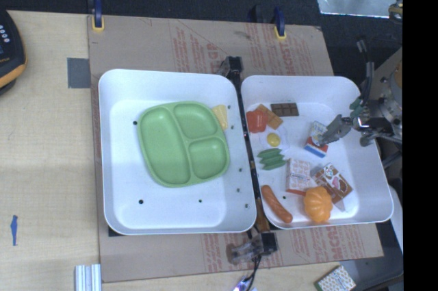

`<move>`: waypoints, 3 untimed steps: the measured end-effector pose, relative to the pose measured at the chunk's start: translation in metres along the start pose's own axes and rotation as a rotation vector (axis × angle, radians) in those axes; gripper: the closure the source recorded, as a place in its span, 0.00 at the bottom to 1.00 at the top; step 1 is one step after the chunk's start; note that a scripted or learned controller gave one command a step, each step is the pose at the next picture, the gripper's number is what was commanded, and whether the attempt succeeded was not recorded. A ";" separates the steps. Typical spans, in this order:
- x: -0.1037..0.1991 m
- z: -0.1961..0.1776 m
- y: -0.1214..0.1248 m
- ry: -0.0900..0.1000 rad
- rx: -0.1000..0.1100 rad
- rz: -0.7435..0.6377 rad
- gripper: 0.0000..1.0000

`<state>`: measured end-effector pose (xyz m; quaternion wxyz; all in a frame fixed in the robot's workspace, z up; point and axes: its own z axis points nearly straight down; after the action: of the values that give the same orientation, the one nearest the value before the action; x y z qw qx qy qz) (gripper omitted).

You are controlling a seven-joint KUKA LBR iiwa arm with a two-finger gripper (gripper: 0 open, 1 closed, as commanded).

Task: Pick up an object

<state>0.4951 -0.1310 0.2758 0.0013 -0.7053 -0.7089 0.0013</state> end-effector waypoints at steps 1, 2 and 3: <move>0.042 0.128 0.001 0.004 0.013 -0.004 0.00; 0.013 0.187 0.011 0.001 0.003 0.001 0.00; 0.004 0.184 0.000 0.002 0.003 0.000 0.00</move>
<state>0.4947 -0.1274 0.0913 0.0030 -0.7053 -0.7089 0.0017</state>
